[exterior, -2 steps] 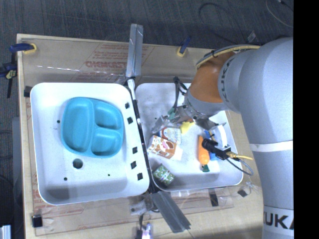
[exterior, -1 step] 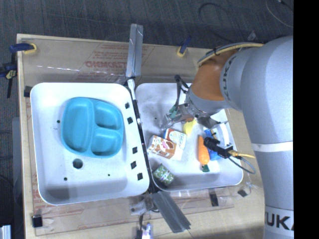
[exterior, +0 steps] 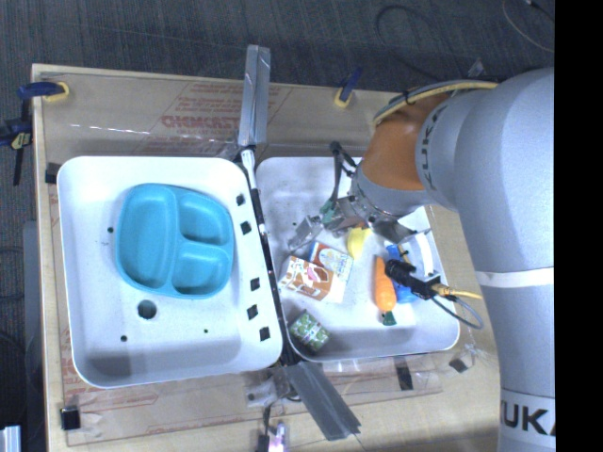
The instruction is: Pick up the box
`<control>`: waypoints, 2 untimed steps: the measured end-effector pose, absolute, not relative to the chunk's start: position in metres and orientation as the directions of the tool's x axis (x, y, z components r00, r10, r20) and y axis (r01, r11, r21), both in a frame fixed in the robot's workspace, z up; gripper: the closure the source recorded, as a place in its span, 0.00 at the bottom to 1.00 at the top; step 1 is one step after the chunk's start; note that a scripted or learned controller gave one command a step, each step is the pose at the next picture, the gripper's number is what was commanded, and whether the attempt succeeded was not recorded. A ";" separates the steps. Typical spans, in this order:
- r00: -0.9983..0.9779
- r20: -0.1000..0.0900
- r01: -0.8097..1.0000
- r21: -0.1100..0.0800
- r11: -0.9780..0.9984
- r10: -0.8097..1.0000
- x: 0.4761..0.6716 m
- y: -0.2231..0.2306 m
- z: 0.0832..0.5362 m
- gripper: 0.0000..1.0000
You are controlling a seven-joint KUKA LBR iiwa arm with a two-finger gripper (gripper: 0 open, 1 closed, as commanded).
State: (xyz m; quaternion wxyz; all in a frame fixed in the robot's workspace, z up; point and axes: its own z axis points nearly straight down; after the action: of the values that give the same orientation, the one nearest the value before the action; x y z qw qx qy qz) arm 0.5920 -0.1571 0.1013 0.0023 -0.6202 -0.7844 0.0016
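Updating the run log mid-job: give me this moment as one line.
task: pick up box | gripper: low in right bin, above box | box: lying flat, not gripped | left bin: blue tray

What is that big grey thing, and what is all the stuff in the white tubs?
The big grey thing is a robot arm with an orange band. A camera above the bench looks down on it. The arm reaches in from the right, and its hand is low inside the right bin. In that bin lie a small box with pictures on it, an orange carrot toy, something yellow and a little green thing. The left bin holds a blue tray with sections. The robot is meant to pick up the box. The box lies flat beside the hand, not held.
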 end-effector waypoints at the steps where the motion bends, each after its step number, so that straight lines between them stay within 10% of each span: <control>1: -0.251 0.002 0.968 -0.003 0.251 0.968 0.590 -0.154 0.092 0.00; 2: -0.254 0.002 0.967 -0.004 0.254 0.967 0.590 -0.154 0.102 1.00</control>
State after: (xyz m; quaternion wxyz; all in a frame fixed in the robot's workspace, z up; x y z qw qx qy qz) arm 0.5900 -0.1539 0.1023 0.0019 -0.6108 -0.7918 0.0008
